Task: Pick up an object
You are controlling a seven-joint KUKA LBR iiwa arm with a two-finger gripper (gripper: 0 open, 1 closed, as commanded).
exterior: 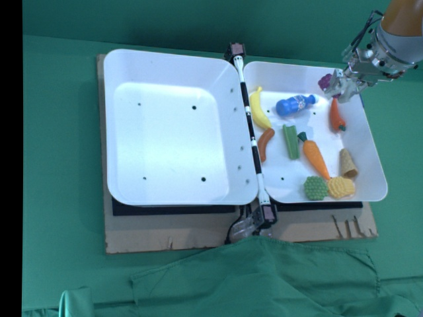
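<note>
**End effector over far-right corner of right bin, purple item at its tip**

End effector (344, 84) hangs at the far right rim of the right bin (374, 170), arm coming in from upper right w/ orange band visible. A small purple object (325, 82) sits right at its tip, on the left side; can't tell if it's actually between the fingers or just beside them, and can't tell how wide the fingers stand.

Just near of that, a small red-orange carrot (337, 115) lies along the right wall. Left of the end effector, a blue bottle (295, 104) lies on its side, w/ a yellow banana (257, 109) further left by the divider. Mid bin: green piece (291, 141) upright-ish in the view, red-orange sausage shape (265, 142) to its left, bigger orange carrot (314, 156) to its right. Near edge: green bumpy item (316, 188) touching a yellow corn-like item (341, 187), tan cone (348, 163) just beyond them.

Left bin (119, 71) sits beside, both on cardboard (165, 233) on the green surface (66, 177). Green cloth (264, 279) bunched at the near side.
</note>
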